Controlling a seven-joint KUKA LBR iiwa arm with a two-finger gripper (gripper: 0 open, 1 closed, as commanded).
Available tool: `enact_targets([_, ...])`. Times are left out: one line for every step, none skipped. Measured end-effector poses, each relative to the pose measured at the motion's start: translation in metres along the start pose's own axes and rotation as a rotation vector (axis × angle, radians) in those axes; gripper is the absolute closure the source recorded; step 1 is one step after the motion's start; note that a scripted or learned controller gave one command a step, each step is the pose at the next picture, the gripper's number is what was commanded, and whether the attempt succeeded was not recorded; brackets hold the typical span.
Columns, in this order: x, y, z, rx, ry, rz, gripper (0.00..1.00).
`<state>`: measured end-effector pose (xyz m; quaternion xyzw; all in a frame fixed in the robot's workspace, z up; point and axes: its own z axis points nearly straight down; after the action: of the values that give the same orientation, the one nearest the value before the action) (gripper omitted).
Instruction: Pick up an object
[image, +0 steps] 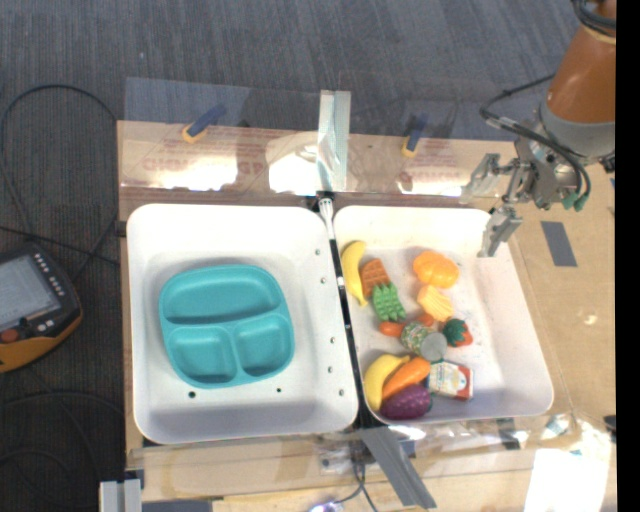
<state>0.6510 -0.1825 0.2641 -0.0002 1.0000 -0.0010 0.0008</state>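
Dark grey carpet is seen around a pale wooden tabletop (580, 300), on which two shallow white plastic bins are set side by side. In the left bin (150, 240) a teal plastic tray with three compartments (226, 322) is laid flat. In the right bin (520, 340) a heap of small toy foods is gathered toward the bin's left and near side: a yellow plastic banana (352, 268), an orange pumpkin-shaped toy (436, 268), a green ridged toy (388, 300), a purple eggplant-shaped toy (406, 402) and a small red and white carton (452, 380), among others, many touching.

At the far right, the grey and orange arm's metal claw (497, 232) is held above the far right rim of the right bin, well apart from the heap. Whether it is released or clenched cannot be told; nothing is seen between its fingers.

Failure is judged likely if the claw is lowered where it hangs, since bare bin floor would be met. Among the crowded toys, two could be pinched together, or a rounded piece squeezed out sideways.
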Motion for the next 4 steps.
enact_targets([0.026,0.004,0.139,0.000,0.002,-0.001,0.00])
enact_targets([0.047,0.006,0.174,0.000,-0.010,0.093,0.00])
enact_targets([0.044,0.007,0.163,0.004,-0.015,0.091,1.00])
enact_targets([0.044,0.007,0.163,0.004,-0.014,0.091,0.00])
